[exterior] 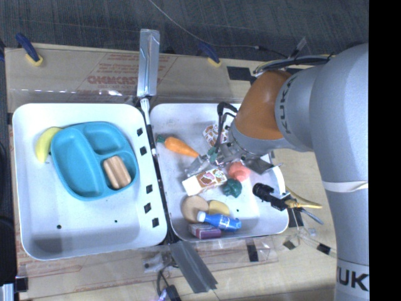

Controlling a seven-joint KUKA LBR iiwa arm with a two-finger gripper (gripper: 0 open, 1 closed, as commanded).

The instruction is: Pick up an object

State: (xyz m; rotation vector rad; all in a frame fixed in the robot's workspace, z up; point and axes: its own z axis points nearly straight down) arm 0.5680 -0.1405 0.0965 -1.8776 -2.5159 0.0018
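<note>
Over the right bin (164,168) hangs the arm (294,115), its gripper (210,158) low among the clutter beside the carrot (180,147) and just above the flat card (205,179). Best bet: settle squarely on one item, clear of neighbours, before lifting. Whether the jaws are spread or pinching anything, I can't tell. Left bin: blue tray (84,168), untouched.

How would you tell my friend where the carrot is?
Find the right white bin, the one full of small toys. Near its upper left corner, beside the divider between the bins, lies the carrot. It is the long orange pointed thing with a green top.
</note>
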